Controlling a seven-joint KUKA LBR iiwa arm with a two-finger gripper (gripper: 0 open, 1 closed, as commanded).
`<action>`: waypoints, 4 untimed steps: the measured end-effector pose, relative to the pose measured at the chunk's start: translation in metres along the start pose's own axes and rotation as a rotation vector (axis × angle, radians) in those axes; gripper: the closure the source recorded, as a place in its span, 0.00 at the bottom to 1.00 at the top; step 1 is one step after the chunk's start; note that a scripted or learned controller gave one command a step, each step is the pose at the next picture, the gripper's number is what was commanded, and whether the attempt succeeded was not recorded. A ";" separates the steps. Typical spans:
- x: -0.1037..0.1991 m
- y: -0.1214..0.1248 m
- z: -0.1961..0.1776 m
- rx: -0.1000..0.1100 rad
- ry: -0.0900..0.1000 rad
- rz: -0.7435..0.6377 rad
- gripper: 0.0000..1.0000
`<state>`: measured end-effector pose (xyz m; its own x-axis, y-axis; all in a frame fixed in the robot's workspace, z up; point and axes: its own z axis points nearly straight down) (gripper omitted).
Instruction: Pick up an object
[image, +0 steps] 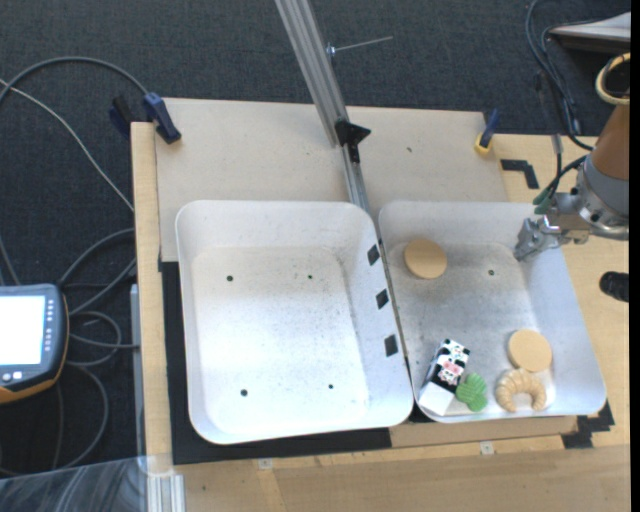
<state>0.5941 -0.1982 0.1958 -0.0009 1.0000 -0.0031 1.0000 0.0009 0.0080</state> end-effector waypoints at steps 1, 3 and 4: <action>0.000 -0.003 -0.064 -0.002 0.000 0.000 1.00; 0.052 0.008 -0.063 0.010 0.006 -0.005 1.00; 0.117 0.012 -0.058 0.011 0.007 -0.007 1.00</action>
